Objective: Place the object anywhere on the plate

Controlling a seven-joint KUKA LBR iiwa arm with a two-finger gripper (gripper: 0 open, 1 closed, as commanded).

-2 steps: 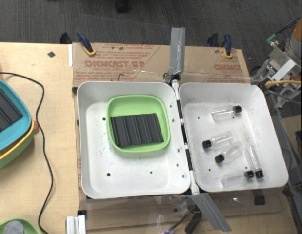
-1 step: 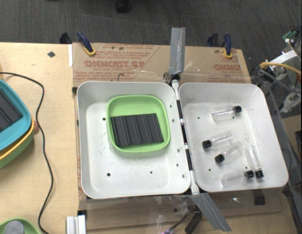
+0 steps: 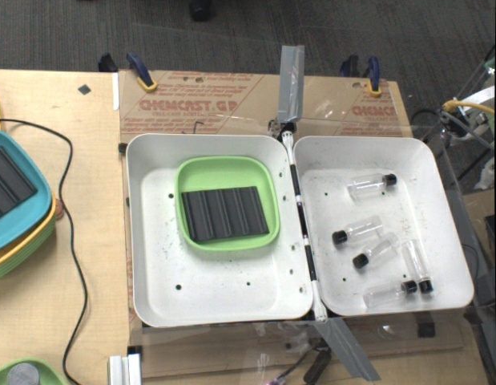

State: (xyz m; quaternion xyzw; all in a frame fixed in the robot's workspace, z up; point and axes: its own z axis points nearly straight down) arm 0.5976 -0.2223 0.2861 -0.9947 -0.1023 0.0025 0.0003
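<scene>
The clear tubes (image 3: 368,187) in the right bin (image 3: 440,175) may roll and slip before reaching the green plate (image 3: 187,175).

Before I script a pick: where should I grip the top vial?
Likely mid-body on the clear tube of the top vial, coming from above, fingers across its width. It lies flat, apart from the others, black cap toward the right bin wall.

A lab: clear vials (image 3: 372,186) lie in a white bin (image 3: 440,167). Spring clamps (image 3: 140,72) pin cardboard (image 3: 201,103) to the tabletop (image 3: 55,119)
</scene>
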